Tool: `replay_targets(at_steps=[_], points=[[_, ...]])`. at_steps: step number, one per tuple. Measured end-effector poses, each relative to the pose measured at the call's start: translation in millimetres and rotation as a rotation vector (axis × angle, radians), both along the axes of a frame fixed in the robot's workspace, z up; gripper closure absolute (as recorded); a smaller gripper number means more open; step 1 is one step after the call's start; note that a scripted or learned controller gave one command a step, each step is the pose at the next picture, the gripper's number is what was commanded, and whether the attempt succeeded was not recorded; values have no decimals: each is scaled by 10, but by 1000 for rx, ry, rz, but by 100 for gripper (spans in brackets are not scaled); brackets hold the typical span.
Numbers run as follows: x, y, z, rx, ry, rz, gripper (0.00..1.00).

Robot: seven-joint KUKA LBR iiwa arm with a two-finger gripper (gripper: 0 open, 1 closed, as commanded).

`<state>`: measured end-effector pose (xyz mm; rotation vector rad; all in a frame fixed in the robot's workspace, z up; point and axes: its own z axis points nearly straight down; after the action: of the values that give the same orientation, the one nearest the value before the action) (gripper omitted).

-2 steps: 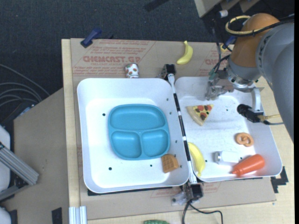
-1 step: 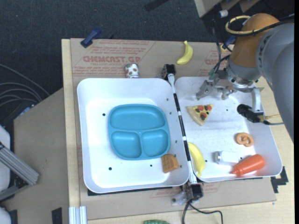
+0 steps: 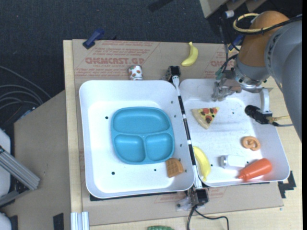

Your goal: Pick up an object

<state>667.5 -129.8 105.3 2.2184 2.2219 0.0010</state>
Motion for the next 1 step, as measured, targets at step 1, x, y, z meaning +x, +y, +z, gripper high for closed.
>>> replay_targets(at_steps=[1], points=[[0, 0, 0, 0, 0, 0, 0]])
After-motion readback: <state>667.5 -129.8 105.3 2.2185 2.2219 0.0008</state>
